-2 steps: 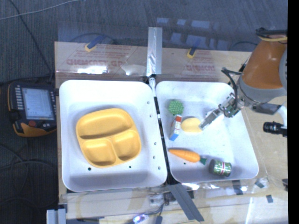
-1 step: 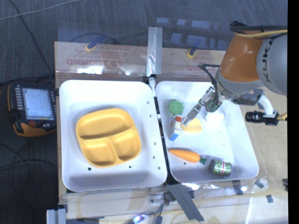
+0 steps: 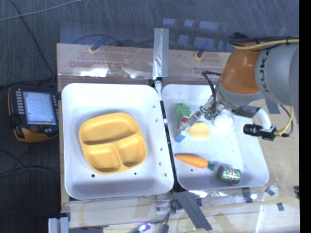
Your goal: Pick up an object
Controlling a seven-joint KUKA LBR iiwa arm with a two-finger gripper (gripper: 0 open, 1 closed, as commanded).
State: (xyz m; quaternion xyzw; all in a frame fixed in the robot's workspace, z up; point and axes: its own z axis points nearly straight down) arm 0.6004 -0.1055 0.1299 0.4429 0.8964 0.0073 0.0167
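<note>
Gripper [image 3: 186, 126]: low in the right bin [image 3: 252, 171], fingers too blurred to tell open from closed, or whether anything is held
Yellow piece [image 3: 199, 130]: just beside the gripper
Green ball [image 3: 182, 110]: near, toward the back
Carrot [image 3: 192, 160]: front of the bin
Green can [image 3: 228, 174]: beside the carrot
Yellow tray [image 3: 112, 142]: left bin [image 3: 73, 178]

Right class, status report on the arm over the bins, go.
Pincer low in right bin, beside pale yellow piece. Nothing seen held. Green ball close behind; carrot and can nearer front. Yellow tray in left bin.
</note>
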